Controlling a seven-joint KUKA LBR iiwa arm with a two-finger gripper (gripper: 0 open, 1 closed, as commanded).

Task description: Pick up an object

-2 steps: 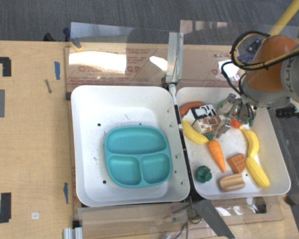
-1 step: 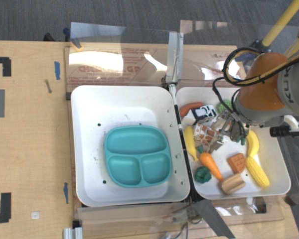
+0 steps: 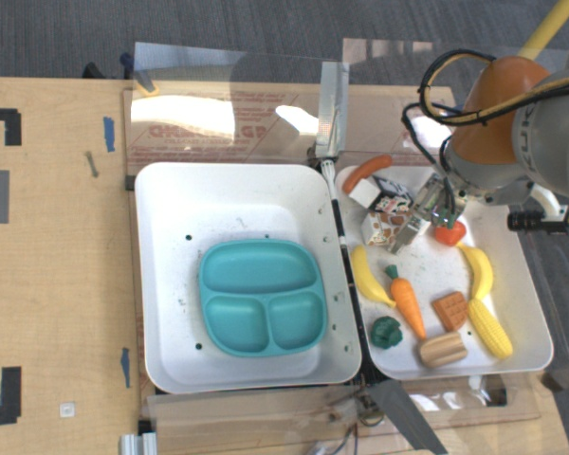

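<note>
My gripper (image 3: pixel 407 234) hangs over the upper middle of the right bin (image 3: pixel 529 297), pointing down and to the left. Its tip is right beside a small patterned box (image 3: pixel 387 218), and a red tomato (image 3: pixel 449 233) lies just to its right. Below it lie a yellow banana (image 3: pixel 368 275), a carrot (image 3: pixel 408 303) and a green broccoli piece (image 3: pixel 387 331). A red sausage (image 3: pixel 368 169) and a white piece (image 3: pixel 362 193) sit at the bin's top left. Nothing shows as lifted off the bin floor.
The left bin (image 3: pixel 171 207) holds a teal divided plate (image 3: pixel 262 295). At the right bin's lower right lie a second banana (image 3: pixel 479 269), a corn cob (image 3: pixel 490 326), a brown cracker (image 3: pixel 449 309) and a bread roll (image 3: pixel 442 350). The arm's cables (image 3: pixel 436 93) loop above the bin.
</note>
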